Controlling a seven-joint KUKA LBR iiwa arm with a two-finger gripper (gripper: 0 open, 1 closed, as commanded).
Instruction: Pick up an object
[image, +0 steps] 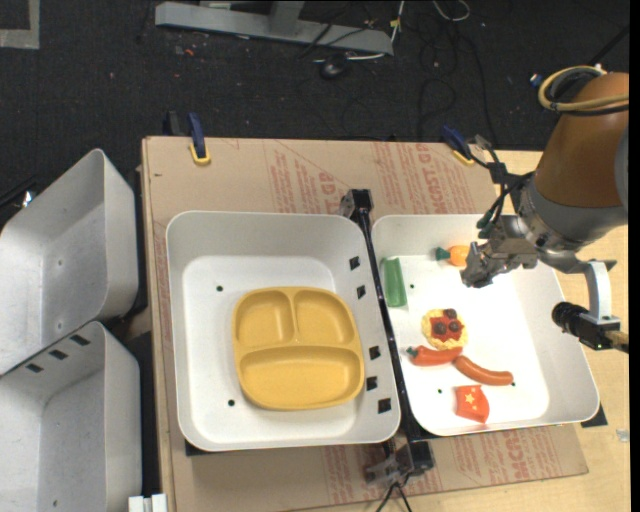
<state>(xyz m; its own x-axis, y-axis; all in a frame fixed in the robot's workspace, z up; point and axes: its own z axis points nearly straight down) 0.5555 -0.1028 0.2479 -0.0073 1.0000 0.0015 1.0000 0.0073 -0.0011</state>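
Over the upper part of the right bin (560, 400), my gripper (478, 268) hangs dark and bunched, and from this slant I cannot tell how far it is spread or whether anything sits in it. Just beside it, toward the bin's back wall, lies a small orange piece with a green end (452, 254), the nearest thing I could take. Lower down the bin floor lie a round yellow piece with red dots (445, 326), a red chilli (432, 356), a sausage (484, 373) and a red wedge (472, 403); a green block (392, 281) rests against the divider.

My worry, as a guess: the orange piece sits close to the wall, so a descent slightly off could nudge it against the rim or close on nothing. It is small and may roll away under 1 touch.

My wrist drops steeply from the orange band (590, 125), the arm entering from the right. The left bin (200, 240) holds a yellow divided tray (298, 347), well apart from me.
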